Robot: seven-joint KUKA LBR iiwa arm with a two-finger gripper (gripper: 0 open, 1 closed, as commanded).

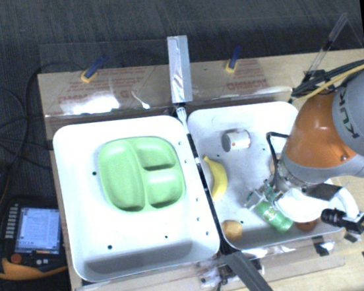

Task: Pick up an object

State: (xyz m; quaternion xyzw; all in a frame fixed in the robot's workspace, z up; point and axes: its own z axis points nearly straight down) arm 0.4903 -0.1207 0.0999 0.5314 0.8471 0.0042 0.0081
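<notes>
— Green plastic is what the tool [263, 197] is down on, isn't it? Near the front of the right bin [244, 114]?

— Yes, a green bottle [274, 217] lying on its side by the front wall, with the tool right at its upper end, touching or nearly so. Just beside it sit a small brown ball [232, 228] in the front corner and a white dish [301, 207] partly under the arm [327, 139].

— Is it gripping the bottle?

— I cannot tell. The wrist covers most of the tool, so whether it is spread or pressed together is hidden, and nothing shows clearly between its tips.

— Why is everything bunched on that side?

— My guess is the loose things are simply tipped in there to be picked from. The arm comes in from the right and leans low over the heap.

— And further back?

— A banana [218, 176] lies along the wall between the bins, and a white cup [236, 140] lies on its side behind it, well apart from the tool. The left bin [90, 253] holds a green divided tray [142, 173], flat in the middle. Both bins rest on the wooden tabletop [272, 70].
</notes>
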